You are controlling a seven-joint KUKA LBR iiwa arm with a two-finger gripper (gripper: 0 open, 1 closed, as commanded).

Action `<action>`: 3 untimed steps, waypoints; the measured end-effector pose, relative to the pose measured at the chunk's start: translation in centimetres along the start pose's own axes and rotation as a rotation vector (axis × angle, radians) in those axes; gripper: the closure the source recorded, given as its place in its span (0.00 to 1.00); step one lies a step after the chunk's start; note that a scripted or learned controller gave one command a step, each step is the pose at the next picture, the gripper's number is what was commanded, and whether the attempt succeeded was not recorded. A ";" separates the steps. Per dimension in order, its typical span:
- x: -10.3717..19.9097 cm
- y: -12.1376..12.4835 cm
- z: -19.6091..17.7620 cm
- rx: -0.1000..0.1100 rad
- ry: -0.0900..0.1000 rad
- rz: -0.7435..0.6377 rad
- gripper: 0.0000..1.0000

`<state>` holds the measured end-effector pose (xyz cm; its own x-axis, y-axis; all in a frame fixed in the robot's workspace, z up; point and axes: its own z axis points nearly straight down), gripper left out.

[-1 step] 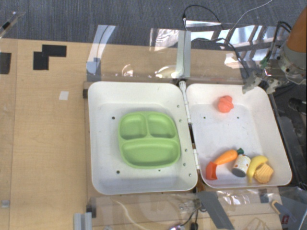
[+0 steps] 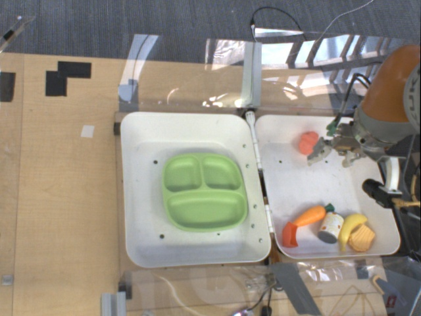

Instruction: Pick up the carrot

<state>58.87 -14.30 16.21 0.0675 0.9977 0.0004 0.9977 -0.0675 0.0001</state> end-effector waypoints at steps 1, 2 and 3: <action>2.6 -10.4 6.5 0.001 0.001 -0.056 0.00; 3.8 -10.1 7.2 -0.014 -0.005 -0.140 0.00; 1.9 -9.7 7.2 -0.018 0.000 -0.301 0.00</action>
<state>49.33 -11.79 9.00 -0.2318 0.9728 -0.0026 0.9726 0.2318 0.0178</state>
